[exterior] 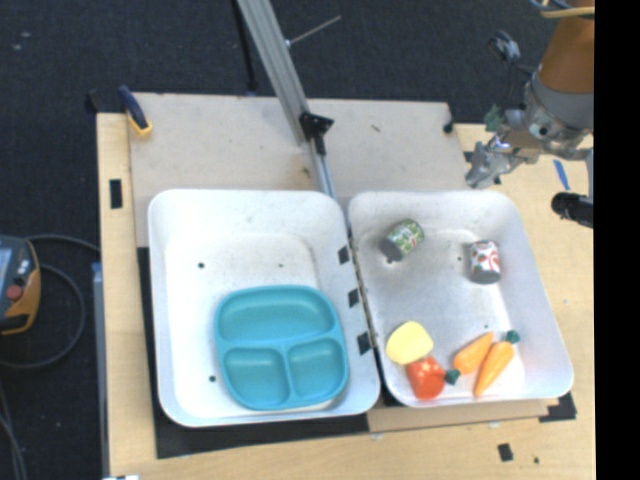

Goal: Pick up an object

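Approach step: the claw (487, 168), its opening impossible to tell, hangs just beyond the right bin (540, 268) and must descend onto something inside.

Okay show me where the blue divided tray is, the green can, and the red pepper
blue divided tray (283, 360), camera view, on the ridge between its compartments.
green can (403, 238), camera view, on the middle of its side.
red pepper (425, 377), camera view, on the middle of its red body.
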`<state>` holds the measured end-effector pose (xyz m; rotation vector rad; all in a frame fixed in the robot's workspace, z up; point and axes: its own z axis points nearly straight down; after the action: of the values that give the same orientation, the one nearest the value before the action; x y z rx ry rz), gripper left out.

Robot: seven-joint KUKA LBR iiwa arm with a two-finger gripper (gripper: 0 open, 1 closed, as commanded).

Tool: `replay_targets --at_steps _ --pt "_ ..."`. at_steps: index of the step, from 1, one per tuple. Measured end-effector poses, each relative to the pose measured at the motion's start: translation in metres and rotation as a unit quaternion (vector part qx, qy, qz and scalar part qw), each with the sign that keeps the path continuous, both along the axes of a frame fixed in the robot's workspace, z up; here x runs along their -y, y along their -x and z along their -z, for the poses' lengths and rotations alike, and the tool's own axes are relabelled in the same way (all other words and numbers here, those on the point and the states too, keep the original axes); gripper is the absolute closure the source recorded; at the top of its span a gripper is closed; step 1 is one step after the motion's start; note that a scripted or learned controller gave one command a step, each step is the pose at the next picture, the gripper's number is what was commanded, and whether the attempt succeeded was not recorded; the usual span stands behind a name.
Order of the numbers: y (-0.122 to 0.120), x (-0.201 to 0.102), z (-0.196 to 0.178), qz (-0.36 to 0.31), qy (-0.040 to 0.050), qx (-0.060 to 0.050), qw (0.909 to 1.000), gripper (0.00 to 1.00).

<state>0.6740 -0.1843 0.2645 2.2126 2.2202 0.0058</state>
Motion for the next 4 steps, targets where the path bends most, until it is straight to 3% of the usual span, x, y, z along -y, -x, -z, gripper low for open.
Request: replay_targets --at_steps 1,4 --pt "-0.001 0.001 -0.032 -0.001 -0.0004 -0.002 1.0000 1.00" --pt "0.059 -0.135 0.004 -0.001 -0.0012 -0.004 1.0000 1.00"
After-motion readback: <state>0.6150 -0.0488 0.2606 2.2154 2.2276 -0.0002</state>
